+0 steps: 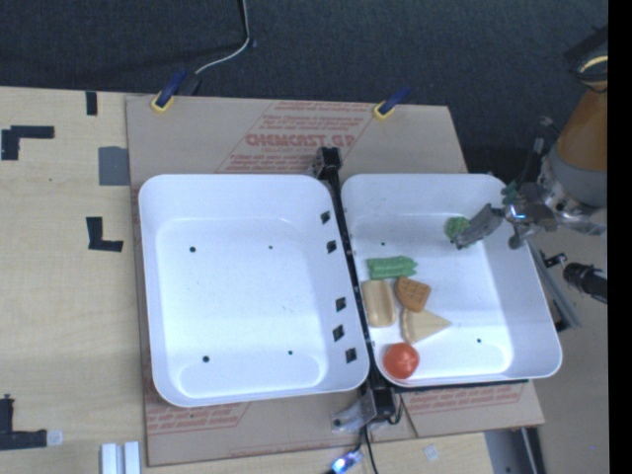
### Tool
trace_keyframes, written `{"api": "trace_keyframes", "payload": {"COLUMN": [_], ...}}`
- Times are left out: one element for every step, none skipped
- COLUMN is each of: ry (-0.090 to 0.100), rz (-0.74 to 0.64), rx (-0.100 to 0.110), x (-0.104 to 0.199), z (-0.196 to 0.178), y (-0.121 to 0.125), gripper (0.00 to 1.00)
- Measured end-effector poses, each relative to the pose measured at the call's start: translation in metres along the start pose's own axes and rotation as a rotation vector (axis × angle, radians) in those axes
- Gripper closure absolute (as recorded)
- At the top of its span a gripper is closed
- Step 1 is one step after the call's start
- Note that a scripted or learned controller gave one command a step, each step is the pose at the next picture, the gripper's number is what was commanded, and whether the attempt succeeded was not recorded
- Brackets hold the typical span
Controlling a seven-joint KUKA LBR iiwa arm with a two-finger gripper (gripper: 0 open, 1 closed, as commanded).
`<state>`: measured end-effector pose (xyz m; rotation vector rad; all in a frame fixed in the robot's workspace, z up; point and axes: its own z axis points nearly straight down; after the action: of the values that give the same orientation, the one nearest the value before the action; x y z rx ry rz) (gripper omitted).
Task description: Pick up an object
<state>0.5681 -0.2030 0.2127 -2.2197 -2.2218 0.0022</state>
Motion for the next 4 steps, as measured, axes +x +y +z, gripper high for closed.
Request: {"api": "trace_keyframes", "payload": {"ry": [-0.001, -0.001, -0.003, 0.000], "rz": [-0.005, -0.002, -0.002, -0.003], "rx": [-0.002, -0.001, -0.001, 0.002], "x": [0.037, 0.052, 0.050, 0.105], "z": [0.056, 0.104, 0.090, 0.130], "y": [0.068, 0.101, 0.100, 0.100], "gripper": [0.00, 0.00, 1.00, 1.00]}}
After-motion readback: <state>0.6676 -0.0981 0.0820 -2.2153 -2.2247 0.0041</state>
